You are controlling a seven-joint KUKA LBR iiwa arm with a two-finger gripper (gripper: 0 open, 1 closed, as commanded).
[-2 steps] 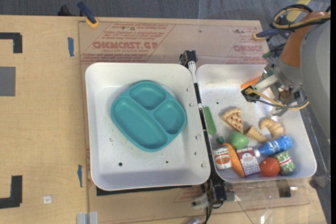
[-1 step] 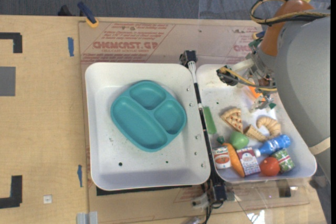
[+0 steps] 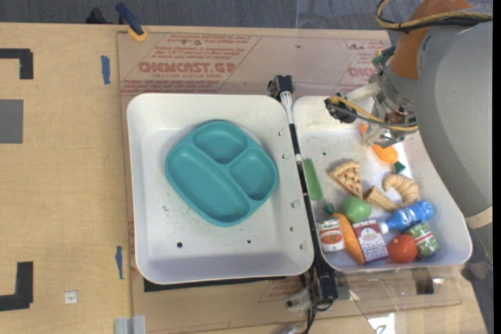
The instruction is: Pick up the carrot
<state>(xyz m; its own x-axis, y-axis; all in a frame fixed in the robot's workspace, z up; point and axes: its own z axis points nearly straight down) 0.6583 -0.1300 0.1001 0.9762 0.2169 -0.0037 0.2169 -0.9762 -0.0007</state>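
- Carrot (image 3: 353,240) is lying in the right bin (image 3: 450,192), near the front wall, wedged between a can (image 3: 331,235) and a red box (image 3: 370,240).
- Teal plate (image 3: 221,171) is sitting in the left bin (image 3: 149,192).
- Gripper (image 3: 368,125) is hovering over the right bin's far end, well apart from the carrot; can't tell whether it's parted or closed.

Teal three-compartment plastic plate (image 3: 221,172) lying in the left shallow white bin (image 3: 149,192) — toy pizza slice (image 3: 347,177), croissant (image 3: 401,187), red tomato (image 3: 402,248) in the right bin (image 3: 452,235).
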